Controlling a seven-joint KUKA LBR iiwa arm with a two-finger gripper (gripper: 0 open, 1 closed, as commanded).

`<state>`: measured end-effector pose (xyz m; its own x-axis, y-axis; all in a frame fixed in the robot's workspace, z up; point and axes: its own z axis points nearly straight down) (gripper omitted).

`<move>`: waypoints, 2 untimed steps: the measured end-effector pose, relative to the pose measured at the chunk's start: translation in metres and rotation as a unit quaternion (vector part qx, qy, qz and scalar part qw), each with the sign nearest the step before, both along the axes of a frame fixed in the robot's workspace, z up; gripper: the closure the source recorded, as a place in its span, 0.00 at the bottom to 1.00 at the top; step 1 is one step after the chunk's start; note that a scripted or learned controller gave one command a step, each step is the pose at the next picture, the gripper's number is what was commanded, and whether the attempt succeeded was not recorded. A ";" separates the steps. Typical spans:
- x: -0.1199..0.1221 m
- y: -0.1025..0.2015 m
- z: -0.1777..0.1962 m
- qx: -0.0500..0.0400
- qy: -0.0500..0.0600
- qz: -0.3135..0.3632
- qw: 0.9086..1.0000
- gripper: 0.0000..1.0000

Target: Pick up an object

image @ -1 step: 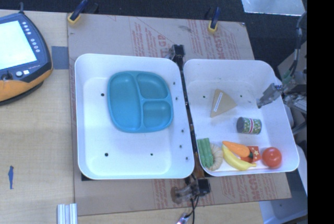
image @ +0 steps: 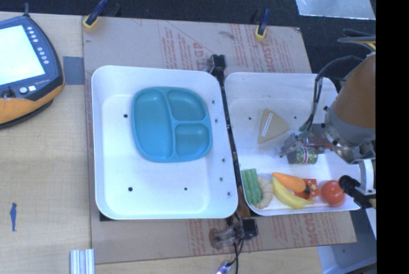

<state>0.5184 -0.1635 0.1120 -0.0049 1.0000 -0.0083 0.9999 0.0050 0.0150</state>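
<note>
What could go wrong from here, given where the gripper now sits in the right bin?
1. The gripper sits low beside the tan wedge; closing there could nudge the wedge away rather than grasp it.
2. The carrot, banana and tomato crowd the right bin's front edge, so a descent there might catch two at once.

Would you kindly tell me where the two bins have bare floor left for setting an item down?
Left bin: bare floor rings the blue divided plate, widest below it and along its left wall. Right bin: bare across the top, above the tan wedge. Its bottom edge is crowded with the green vegetable, banana, carrot and tomato.
</note>
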 end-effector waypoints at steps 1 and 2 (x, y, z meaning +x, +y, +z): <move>0.070 -0.029 -0.020 0.004 0.009 0.000 1.000 0.00; 0.059 0.039 -0.021 0.004 0.010 0.001 1.000 0.00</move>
<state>0.5777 -0.1246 0.0914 -0.0073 1.0000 0.0001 1.0000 0.0073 -0.0054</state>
